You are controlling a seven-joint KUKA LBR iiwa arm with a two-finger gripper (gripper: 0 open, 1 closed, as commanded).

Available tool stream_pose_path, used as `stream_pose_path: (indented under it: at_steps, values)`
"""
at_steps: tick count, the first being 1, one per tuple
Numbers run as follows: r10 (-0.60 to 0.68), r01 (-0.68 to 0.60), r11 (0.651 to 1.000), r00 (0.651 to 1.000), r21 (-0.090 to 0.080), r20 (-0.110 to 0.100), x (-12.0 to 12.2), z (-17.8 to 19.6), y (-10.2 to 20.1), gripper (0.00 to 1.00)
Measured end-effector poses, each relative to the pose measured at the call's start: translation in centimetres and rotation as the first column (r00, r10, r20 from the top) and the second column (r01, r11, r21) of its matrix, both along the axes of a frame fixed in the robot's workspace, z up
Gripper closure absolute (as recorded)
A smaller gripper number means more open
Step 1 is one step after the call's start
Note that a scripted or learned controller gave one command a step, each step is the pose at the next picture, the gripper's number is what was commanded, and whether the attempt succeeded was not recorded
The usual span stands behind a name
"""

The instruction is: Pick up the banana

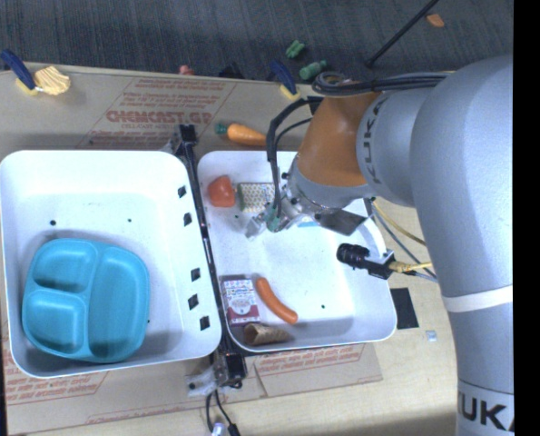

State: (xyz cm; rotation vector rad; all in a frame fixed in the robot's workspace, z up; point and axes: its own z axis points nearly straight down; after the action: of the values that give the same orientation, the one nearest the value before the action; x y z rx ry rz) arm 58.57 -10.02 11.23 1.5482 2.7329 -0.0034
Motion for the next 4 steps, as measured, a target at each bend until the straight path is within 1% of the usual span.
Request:
stream_pose_path:
  at_steps: [1, 3, 4]
  values:
    - [-0.002, 0.002, 1.0, 1.0, 0.002, -0.003, -2.4, -2.1, 0.1, 1.0]
    - [0.004, -0.004, 1.0, 1.0, 0.002, -0.004, -2.3, 0.0, 0.2, 1.0]
    - [0.069, -0.069, 0.998, 0.998, 0.003, -0.001, -5.1, 8.0, 12.3, 1.0]
